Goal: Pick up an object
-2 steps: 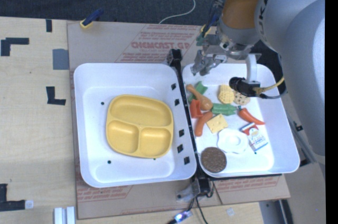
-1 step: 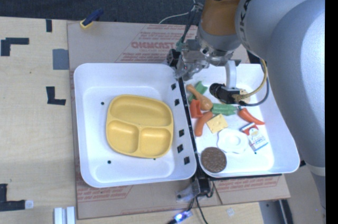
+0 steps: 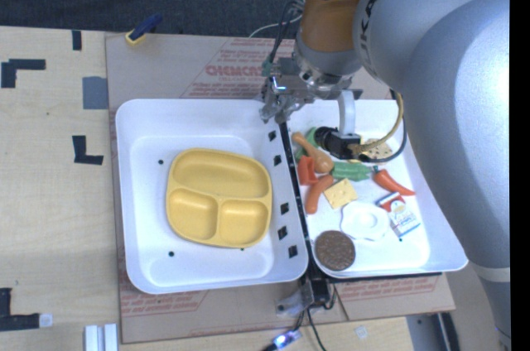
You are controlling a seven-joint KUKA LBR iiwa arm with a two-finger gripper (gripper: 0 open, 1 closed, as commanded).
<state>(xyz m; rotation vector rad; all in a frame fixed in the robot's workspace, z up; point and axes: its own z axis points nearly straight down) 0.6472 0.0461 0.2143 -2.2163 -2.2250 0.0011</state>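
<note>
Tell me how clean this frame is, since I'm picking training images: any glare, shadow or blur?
Camera view: even lighting; the yellow tray is sharp, with soft shadow at its lower edge; bright white bins lose some surface detail; the grey arm looms large and slightly soft at right, covering part of the right bin; the gripper sits in shade.

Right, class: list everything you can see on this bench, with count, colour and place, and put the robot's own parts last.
White bins: two, side by side on the bench.
Divided plate: one, yellow, in the left bin.
Toy carrots: about two, orange, right bin near the divider.
Cheese piece: one, yellow, middle of the right bin.
Fried egg: one, white, right bin.
Patty: one, brown, round, front of the right bin.
Arm: one, grey with an orange band, reaching in from the right.
Gripper: one, over the bins' far edge.
</note>
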